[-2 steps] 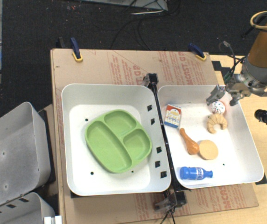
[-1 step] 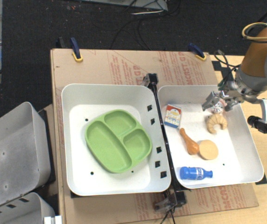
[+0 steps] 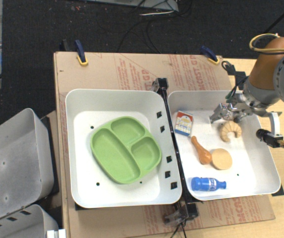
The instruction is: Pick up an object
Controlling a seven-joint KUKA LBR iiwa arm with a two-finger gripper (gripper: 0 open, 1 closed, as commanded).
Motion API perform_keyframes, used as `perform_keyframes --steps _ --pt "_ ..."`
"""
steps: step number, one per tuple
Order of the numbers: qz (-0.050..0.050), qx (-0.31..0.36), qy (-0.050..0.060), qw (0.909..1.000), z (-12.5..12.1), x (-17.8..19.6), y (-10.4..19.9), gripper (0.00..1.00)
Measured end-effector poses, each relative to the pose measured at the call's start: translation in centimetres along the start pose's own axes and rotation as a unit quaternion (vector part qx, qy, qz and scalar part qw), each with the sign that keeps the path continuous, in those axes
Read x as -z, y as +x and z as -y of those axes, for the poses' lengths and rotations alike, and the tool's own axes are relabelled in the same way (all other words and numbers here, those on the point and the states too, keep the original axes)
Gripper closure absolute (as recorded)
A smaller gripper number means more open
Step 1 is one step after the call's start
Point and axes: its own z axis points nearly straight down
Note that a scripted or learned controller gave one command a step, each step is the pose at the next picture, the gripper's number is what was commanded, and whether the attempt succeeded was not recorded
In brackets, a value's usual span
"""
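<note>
A croissant (image 3: 230,130) is seen lying in the right bin (image 3: 268,155), near its far right part, and the gripper (image 3: 227,114) is placed just above it, at its far edge; whether the two are touching cannot be told. The fingers are blurred and crowded by metal parts, so it cannot be told whether the jaws are apart or together, and nothing is seen clamped between them. The arm (image 3: 271,71) is partly cut off at the right edge. Nearer the middle of the same bin a small carton (image 3: 183,123) is laid flat; red and blue printing is carried on its face, but no words can be read. In front of it a wooden spoon (image 3: 201,151) is laid at a slant, with a tan disc (image 3: 222,159) touching or just beside its bowl end. A blue bottle (image 3: 207,184) is laid on its side near the front wall; its label is too small to be read. In the left bin (image 3: 77,133) a green divided tray (image 3: 126,149) is set. Both bins are borne on a cardboard sheet (image 3: 127,68), on which faded red printing is seen upside down and cannot be made out with certainty.
</note>
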Motion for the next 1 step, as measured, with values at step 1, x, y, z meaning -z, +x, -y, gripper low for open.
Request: perform_keyframes --steps 1 --pt "0.0 0.001 0.001 1.0 0.0 1.19 -0.02 1.0"
